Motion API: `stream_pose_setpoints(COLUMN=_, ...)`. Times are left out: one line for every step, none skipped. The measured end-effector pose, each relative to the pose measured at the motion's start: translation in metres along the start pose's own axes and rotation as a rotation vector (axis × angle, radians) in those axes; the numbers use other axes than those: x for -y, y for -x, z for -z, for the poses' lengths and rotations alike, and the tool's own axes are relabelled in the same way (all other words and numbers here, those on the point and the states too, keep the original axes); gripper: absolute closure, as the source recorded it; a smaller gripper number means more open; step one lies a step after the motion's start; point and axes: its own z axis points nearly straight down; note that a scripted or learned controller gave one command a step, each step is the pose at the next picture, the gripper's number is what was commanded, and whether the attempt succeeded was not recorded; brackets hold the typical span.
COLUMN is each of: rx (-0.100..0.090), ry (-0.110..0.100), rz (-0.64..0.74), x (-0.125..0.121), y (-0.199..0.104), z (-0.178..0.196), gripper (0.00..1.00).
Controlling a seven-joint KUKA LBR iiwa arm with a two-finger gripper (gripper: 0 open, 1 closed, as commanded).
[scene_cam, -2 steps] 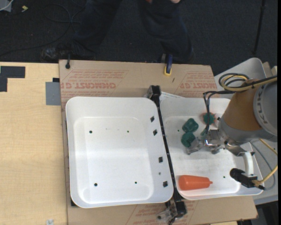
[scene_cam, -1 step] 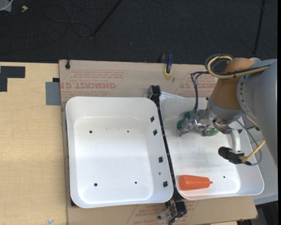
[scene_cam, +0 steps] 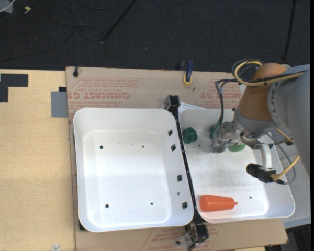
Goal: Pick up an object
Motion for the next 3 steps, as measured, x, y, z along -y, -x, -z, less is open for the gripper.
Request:
stream_pose_setpoints(rx=-0.003, ry=0.015, rz=0.009, x=-0.039, y=-0.106, z=0.097, gripper=1.0)
stream_pose_setpoints(rx=0.001, ry=0.01, rz=-0.001, x=-0.036, y=-0.107, z=0.165, gripper=1.0)
stream_pose_setpoints(rx=0.002, ry=0.002, rz=0.001, x=-0.035, y=-0.107, z=0.16, gripper=0.0)
